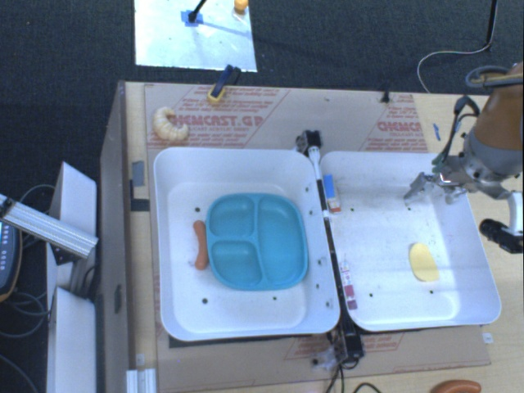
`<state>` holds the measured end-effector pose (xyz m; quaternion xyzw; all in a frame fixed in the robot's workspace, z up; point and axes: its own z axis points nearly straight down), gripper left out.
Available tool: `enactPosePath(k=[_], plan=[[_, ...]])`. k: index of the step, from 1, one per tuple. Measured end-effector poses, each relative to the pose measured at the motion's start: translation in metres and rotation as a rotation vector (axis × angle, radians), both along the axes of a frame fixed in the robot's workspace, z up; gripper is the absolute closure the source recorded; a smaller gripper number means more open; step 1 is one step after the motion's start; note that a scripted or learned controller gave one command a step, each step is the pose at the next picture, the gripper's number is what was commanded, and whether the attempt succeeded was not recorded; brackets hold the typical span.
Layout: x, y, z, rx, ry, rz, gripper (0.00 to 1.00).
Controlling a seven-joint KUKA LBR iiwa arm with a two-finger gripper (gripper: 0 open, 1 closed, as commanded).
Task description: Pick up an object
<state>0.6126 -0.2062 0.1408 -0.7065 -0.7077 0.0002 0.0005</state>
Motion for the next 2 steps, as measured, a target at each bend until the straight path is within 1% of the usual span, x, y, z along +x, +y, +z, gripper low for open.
enactPosePath(k=[1, 2], plan=[[-0.043, -0.001, 0.003, -0.001, -0.002, -0.001, 0.00], [-0.074, 0.008, -0.057, -0.001, -0.002, -0.001, 0.00]])
